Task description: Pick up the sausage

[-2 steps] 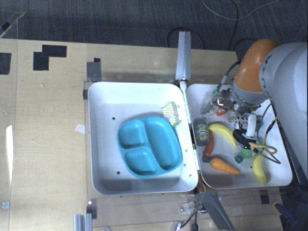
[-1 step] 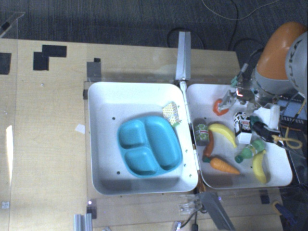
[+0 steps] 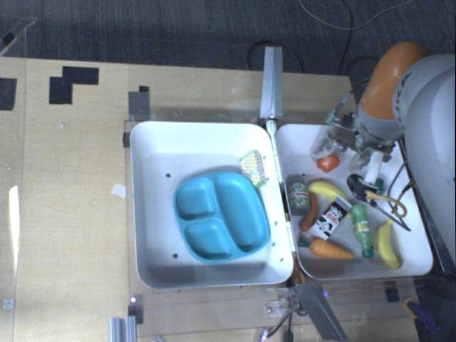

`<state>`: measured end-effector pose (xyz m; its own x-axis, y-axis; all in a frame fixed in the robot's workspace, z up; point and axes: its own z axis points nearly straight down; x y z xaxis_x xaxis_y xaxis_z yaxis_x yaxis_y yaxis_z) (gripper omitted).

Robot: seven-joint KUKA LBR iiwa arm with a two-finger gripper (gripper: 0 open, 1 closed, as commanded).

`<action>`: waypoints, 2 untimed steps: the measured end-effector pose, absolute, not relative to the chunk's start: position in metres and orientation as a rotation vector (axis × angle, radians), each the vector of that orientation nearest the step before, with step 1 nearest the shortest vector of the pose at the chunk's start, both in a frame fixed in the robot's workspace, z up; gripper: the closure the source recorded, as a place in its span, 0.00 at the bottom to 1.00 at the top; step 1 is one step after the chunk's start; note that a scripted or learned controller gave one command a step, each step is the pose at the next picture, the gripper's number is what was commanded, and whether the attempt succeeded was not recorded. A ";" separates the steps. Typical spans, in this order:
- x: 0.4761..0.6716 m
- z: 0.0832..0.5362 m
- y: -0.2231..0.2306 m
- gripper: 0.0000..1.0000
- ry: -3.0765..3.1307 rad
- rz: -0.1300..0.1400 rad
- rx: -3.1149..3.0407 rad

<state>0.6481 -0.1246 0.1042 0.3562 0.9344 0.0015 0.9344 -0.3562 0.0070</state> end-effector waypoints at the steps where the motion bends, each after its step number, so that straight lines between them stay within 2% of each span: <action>1: 0.670 0.089 -0.116 0.00 1.792 0.001 2.578; 2: 0.670 0.088 -0.116 0.00 1.792 0.001 2.578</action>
